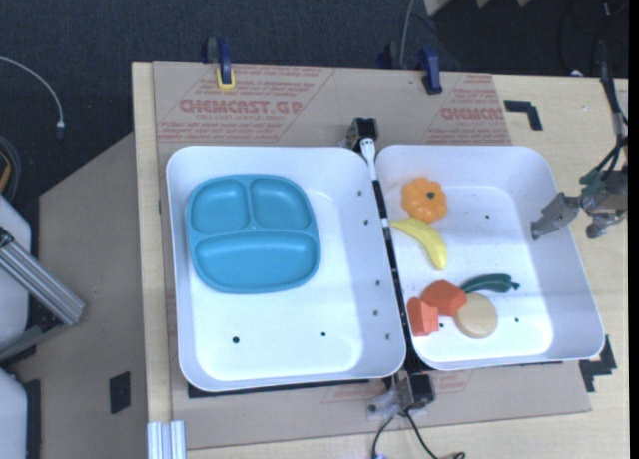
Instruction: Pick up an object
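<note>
The right bin (pixel 529 173) holds an orange pumpkin-shaped toy (pixel 423 199), a yellow banana (pixel 423 240), a green curved piece (pixel 489 284), a red-orange toy (pixel 435 306) and a beige round piece (pixel 477 318). My gripper (pixel 571 227) hangs over that bin's right rim, well to the right of all the toys. Its fingers (pixel 548 219) are spread open and nothing is between them.
The left bin (pixel 270 337) carries a blue divided plate (pixel 255 232) in its upper half. A black divider (pixel 381 228) runs between the two bins. The cardboard bench top (pixel 150 247) surrounds them, with blue clamps at its far edge.
</note>
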Available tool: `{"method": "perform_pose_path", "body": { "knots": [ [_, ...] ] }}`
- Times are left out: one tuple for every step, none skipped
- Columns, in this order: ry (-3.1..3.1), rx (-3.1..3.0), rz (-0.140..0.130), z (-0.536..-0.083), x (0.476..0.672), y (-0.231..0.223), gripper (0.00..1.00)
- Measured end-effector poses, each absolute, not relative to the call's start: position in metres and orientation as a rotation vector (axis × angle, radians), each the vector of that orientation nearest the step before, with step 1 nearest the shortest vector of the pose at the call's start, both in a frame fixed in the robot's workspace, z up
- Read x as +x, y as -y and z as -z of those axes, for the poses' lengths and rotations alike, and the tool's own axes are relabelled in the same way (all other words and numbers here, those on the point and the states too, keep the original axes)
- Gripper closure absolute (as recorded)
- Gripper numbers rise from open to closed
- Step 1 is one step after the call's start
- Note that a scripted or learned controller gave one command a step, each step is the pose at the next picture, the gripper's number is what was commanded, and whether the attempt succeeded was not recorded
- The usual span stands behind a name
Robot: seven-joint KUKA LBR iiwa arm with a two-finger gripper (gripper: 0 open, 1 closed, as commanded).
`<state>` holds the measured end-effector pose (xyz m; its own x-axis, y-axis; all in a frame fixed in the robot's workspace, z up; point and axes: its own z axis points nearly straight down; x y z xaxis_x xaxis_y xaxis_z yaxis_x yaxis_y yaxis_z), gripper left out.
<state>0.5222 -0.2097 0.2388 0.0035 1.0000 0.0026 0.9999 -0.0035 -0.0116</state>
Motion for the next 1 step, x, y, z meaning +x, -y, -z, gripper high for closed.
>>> {"method": "perform_pose_path", "body": {
  "knots": [
    [2.222, -2.222, 0.000, -0.2450, 0.5249, 0.2091, 0.00]
  ]
}}
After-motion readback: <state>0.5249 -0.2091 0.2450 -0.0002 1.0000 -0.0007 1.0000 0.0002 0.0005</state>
